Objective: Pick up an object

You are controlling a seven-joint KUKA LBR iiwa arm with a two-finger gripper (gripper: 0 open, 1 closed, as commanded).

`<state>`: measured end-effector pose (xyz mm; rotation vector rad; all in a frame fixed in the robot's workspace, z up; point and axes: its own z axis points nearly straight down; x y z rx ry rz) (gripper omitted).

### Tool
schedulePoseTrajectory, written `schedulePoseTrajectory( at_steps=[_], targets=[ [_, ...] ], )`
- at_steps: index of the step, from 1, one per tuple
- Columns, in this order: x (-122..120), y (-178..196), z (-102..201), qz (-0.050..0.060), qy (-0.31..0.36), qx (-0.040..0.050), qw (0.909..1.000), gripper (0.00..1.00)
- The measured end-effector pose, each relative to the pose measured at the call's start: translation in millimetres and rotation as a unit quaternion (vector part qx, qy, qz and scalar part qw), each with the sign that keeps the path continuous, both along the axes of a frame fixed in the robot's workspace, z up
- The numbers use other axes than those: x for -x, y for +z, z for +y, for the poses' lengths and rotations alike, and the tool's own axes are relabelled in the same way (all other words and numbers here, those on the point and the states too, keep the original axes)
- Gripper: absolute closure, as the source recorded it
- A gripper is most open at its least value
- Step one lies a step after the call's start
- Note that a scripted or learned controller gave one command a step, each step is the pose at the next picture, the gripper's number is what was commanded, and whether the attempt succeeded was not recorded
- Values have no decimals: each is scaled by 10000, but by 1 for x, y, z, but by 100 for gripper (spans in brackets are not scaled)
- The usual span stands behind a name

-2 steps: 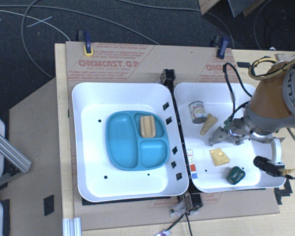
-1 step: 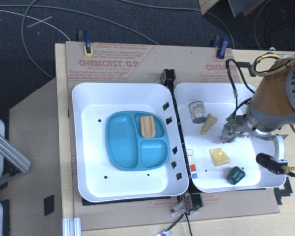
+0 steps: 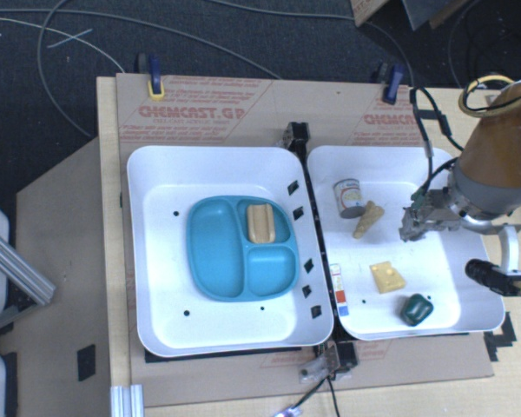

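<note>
hand [image 3: 414, 225] low near right bin's [image 3: 443, 320] right edge, grip state unclear; tan wedge [image 3: 367, 219] just left, long axis diagonal

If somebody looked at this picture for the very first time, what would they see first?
Probably the big blue plate in the left bin, with a tan block lying in its top right compartment. Next, the grey and orange robot arm reaching over the right bin, its gripper above the bin's floor near a tan wedge, a yellow piece and a green thing.
</note>
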<state>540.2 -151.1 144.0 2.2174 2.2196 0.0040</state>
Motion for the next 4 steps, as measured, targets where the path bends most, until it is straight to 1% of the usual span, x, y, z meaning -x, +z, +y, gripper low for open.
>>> schedulePoseTrajectory(
  at_steps=[1, 2, 3, 4],
  targets=[
    [-7, 46, 4, -7, 4, 0, 10000, 100],
    [0, 106, 1, -14, -1, 3, 10000, 100],
    [-1, 141, 1, -3, 3, 1, 10000, 100],
    [9, 141, 59, 32, 27, -21, 10000, 100]
  ],
)
